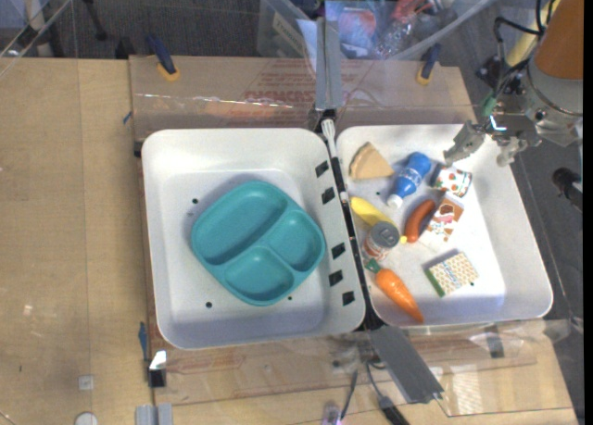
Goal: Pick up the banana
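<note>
Banana (369,211) among toys in right bin (528,256); teal tray (257,243) in left bin (167,229); pincer (482,143) spread wide, nothing held.

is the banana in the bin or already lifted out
In the bin. The banana lies on the right bin's floor; the pincer sits apart over the far rim.

Bystanders in the two bins

A teal divided plate (258,243) lay in the left bin (167,229); the right bin (519,256) held a carrot (397,291), blue bottle (410,177) and patterned box (452,272).
</note>
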`<state>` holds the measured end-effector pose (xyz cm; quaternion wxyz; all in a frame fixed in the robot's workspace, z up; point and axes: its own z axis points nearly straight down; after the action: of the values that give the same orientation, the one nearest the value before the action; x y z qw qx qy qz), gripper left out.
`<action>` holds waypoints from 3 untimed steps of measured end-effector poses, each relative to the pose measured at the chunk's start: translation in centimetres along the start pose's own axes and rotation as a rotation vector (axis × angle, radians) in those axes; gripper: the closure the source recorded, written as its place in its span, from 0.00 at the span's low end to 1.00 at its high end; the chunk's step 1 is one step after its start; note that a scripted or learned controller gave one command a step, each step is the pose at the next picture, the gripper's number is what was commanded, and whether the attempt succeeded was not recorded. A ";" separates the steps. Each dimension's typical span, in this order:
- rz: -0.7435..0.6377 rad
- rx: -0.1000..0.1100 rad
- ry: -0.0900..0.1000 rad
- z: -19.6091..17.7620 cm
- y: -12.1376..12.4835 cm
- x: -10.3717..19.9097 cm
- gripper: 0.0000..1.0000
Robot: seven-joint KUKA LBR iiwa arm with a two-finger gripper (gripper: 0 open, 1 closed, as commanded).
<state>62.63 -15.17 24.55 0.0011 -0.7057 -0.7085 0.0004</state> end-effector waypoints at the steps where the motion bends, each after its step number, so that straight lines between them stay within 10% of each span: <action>1: -0.101 -0.023 -0.006 11.4 4.6 2.5 0.00; 2: -0.230 -0.002 -0.001 15.3 -2.3 5.2 0.00; 3: -0.184 -0.012 -0.003 15.6 -1.2 5.2 0.00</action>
<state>61.40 -9.92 8.97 -0.0042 -0.6375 -0.7705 -0.0027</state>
